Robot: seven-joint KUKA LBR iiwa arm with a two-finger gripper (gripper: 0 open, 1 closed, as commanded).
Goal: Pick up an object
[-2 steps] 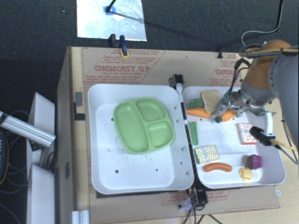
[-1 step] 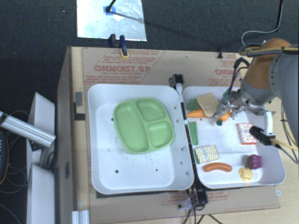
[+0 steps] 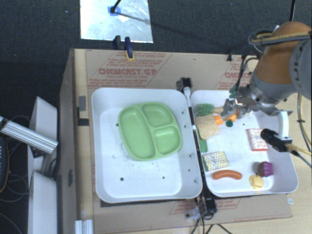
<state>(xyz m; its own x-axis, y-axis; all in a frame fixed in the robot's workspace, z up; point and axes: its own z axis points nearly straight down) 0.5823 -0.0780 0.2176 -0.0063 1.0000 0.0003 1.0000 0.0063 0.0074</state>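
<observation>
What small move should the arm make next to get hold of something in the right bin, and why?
Probably a short straight descent. The gripper sits low over the upper part of the right bin, right by the small orange piece and the tan block. Nothing shows between its fingers, so a grasp isn't confirmed. The fingers' state is unclear from this angle.

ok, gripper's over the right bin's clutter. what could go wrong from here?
1. The gripper sits over a tight cluster: the tan sponge-like block, a green item and a small orange piece lie close together, so it may nudge or catch the wrong one.
2. That cluster lies near the divider between the bins, so a finger could strike the wall.
3. The orange piece looks small and may slip.
</observation>
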